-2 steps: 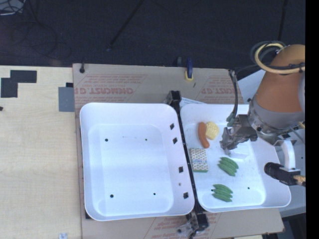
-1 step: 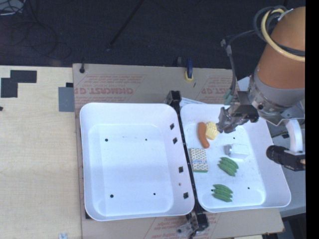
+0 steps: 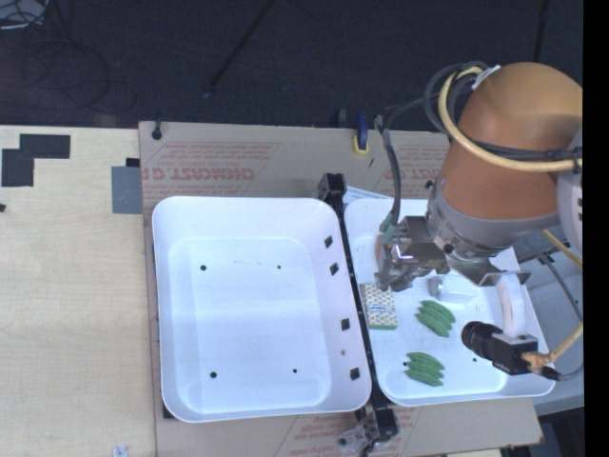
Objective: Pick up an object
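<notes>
Since the gripper [image 3: 393,272], open or clenched I cannot tell, hovers just above the patterned block [image 3: 381,307], it should centre squarely before descending.

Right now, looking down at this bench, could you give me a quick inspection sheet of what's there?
Surface: left bin and right bin, white, side by side on cardboard.
Job's things: patterned box and two green pods, all in the right bin.
Clutter: nothing seen.
Grippers: gripper over the right bin, beside the box.
Cables: pale hose looped around the orange wrist.
Surroundings: wooden bench with dark patches.
</notes>
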Motion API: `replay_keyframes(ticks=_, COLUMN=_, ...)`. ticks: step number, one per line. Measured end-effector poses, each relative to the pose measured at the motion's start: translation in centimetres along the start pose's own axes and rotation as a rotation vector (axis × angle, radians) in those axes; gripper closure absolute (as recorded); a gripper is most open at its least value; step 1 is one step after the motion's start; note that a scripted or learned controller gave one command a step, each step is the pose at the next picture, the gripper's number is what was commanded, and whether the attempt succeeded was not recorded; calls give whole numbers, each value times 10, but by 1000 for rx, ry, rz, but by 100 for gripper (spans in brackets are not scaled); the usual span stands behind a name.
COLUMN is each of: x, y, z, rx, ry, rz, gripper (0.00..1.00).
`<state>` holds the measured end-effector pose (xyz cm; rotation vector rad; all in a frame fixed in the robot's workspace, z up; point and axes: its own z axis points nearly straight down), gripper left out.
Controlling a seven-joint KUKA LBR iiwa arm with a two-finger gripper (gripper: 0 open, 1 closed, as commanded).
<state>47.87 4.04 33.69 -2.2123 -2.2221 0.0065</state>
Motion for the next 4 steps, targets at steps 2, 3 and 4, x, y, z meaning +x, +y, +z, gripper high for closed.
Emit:
replay_keyframes(ticks=2, x=99, y=-3, z=-90, rx=-9, ry=1, rz=-2, gripper=100)
replay_keyframes(ticks=3, x=96, y=6, z=-207, rx=-17, ry=1, rz=2, gripper=100)
replay_keyframes(ticks=4, x=64, y=-5, z=12, rx=14, ry=-7, rz=7, gripper=100)
